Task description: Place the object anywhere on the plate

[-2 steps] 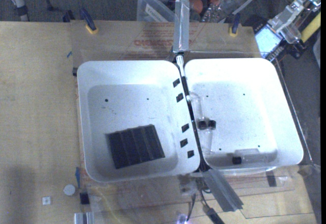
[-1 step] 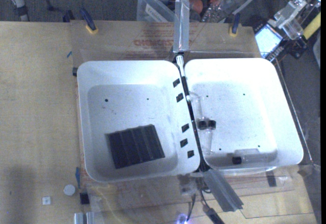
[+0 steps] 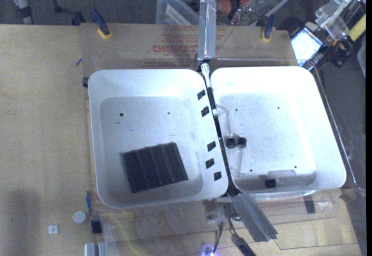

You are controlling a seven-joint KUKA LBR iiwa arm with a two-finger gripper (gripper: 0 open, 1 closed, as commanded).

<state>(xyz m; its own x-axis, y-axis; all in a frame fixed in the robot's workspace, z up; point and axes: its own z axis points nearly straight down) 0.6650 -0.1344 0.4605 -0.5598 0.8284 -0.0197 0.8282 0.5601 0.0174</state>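
Pickup not yet begun: the small object (image 3: 234,142), right of the dark plate (image 3: 154,166), needs grasping first. I cannot tell the jaws' state.

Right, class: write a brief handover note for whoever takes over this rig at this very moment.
Things: a dark ribbed slab, likely the plate, lies flat near the front of the left bin. A small dark object sits in the right bin, close to the divider.
Done: nothing yet; the object and the slab lie in separate bins.
Left: grasp the object, carry it over the divider and set it on the slab.
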